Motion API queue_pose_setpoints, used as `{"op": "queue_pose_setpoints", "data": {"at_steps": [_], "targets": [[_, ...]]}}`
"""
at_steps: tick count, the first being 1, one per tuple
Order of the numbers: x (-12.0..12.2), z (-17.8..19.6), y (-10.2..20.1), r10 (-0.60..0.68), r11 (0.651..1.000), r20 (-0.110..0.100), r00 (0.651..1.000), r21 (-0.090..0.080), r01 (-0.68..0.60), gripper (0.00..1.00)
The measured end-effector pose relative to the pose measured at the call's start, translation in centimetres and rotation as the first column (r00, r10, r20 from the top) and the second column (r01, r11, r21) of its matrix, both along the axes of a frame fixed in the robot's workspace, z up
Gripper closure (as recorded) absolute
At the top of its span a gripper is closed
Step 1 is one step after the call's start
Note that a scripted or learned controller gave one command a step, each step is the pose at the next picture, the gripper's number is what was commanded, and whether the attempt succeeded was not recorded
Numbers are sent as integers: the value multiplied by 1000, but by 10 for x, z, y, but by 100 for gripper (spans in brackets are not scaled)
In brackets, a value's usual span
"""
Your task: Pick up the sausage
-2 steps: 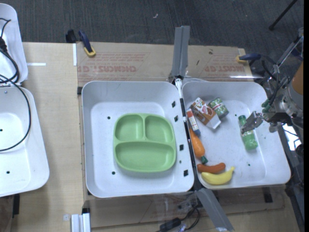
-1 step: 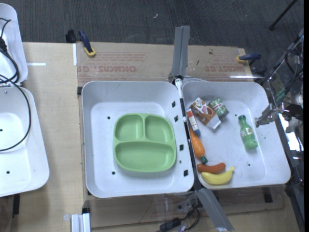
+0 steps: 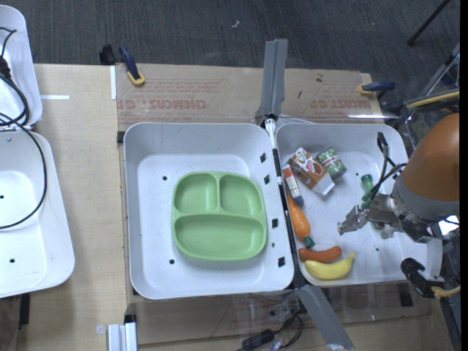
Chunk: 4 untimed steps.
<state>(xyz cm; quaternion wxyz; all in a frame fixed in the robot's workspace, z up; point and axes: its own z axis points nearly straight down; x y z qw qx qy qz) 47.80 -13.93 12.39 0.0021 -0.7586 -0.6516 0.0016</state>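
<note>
The sausage (image 3: 320, 254) lay at the right bin's (image 3: 351, 143) lower left, touching the banana (image 3: 329, 268), while the empty, open end effector (image 3: 356, 221) hovered upper right, apparently approaching; next, descend over it.

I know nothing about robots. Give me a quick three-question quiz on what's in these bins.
1. True or false: the sausage lies in the same bin as the green plate.
2. What touches the sausage on its near side? A carrot, B banana, C can
3. Fill in: the gripper hovers over the ___ bin.

Key: 1 false; 2 B; 3 right.
</note>
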Motion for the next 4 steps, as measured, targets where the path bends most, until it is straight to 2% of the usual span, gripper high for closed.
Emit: {"op": "queue_pose_setpoints", "data": {"at_steps": [1,2,3,4], "targets": [[-1,-34,46,46,999,1,999,0,-46,0],[27,-33,44,73,997,2,997,-1,-73,0],[27,-33,43,73,997,2,997,-1,-73,0],[-1,-33,42,83,997,1,997,0,-83,0]]}}
